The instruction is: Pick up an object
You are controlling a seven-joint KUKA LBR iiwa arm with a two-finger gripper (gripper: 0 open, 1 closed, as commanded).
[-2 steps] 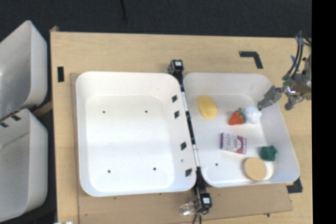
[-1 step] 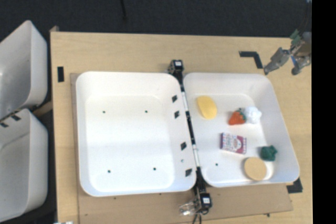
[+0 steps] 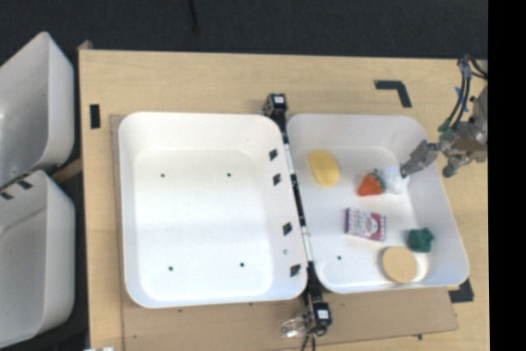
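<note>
With the gripper (image 3: 434, 163) spread apart and holding nothing at the right edge, it should drop squarely over the strawberry (image 3: 371, 184) before closing.

At the frame's right edge, the robot's tool (image 3: 436, 162) is small and grey, made of metal, with two slim grey fingers (image 3: 416, 159) that angle outward. Thin dark and greenish cables (image 3: 462, 99) loop above it.

Left bin (image 3: 205, 210) lies open; five objects crowd the right bin (image 3: 353, 136)
</note>
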